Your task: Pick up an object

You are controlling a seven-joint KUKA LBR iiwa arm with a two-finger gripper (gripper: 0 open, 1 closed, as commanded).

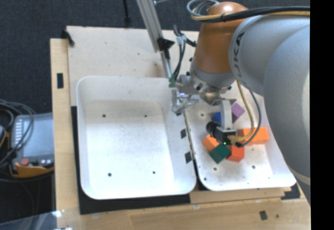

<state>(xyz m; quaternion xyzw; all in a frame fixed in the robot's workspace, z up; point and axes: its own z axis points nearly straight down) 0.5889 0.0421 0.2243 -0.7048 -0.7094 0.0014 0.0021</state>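
Even, bright overhead light falls softly on the two shallow white plastic bins (130,135), with faint shadows and slight overall blur.

A small cluster of blocks is seen in the right bin (261,171), approx. mid-bin. A green block (219,153) is tilted at the front, w/ an orange-red block (236,154) touching it on the right and an orange block (210,143) just beside it on the left. An orange bar (255,135) is laid flat at the cluster's right. A blue block (217,118) and a purple block (237,111) (both partly hidden) are placed further back.
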